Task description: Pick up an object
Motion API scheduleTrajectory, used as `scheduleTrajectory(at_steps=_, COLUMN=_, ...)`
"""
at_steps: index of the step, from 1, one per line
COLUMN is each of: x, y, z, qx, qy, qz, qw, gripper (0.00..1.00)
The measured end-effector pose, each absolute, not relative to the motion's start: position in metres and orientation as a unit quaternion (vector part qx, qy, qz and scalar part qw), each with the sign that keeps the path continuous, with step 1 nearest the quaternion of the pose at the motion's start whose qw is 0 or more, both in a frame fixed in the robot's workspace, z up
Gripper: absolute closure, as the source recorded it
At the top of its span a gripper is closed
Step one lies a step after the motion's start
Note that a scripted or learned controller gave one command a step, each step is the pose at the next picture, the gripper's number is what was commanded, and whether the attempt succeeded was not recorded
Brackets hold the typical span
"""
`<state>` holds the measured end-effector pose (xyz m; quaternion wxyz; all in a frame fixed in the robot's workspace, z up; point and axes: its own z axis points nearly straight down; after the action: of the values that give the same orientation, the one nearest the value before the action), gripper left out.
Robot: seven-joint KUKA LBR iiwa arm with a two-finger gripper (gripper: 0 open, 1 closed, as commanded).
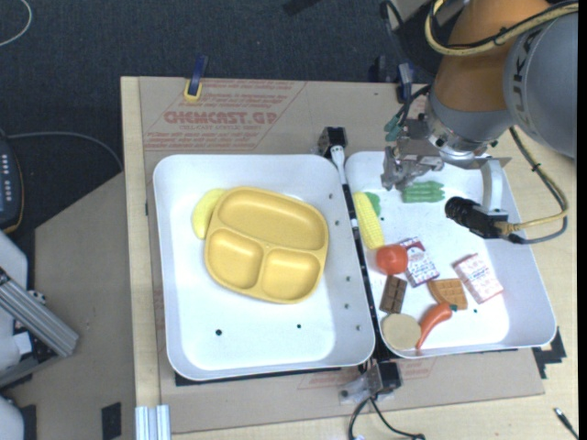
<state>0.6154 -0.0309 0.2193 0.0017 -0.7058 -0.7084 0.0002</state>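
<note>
My gripper (404,174) hangs over the far end of the right bin (523,287), beside a green pea pod (423,192) that lies just to its right. A yellow corn cob (369,219) lies to the left, against the bin's left wall. Nearer the front sit a red tomato (392,258), a small red-and-white packet (421,263), a pink packet (479,277), a brown chocolate bar (393,293), a toast slice (448,291), an orange-red chili (433,322) and a tan round cookie (400,330). Nothing shows between the gripper's fingers.
The left bin (183,328) holds a yellow three-compartment plate (264,243) with a yellow banana-like piece (205,211) tucked at its left. Cardboard (220,108) lies under both bins. The grey arm with its orange band (481,35) comes in from the upper right.
</note>
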Motion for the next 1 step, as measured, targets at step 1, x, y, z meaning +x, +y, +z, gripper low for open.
scheduleTrajectory(at_steps=1, x=0.59, y=0.0089, z=0.2312, qx=-0.706, qy=-0.709, qz=-0.0004, qw=0.002, gripper=1.0)
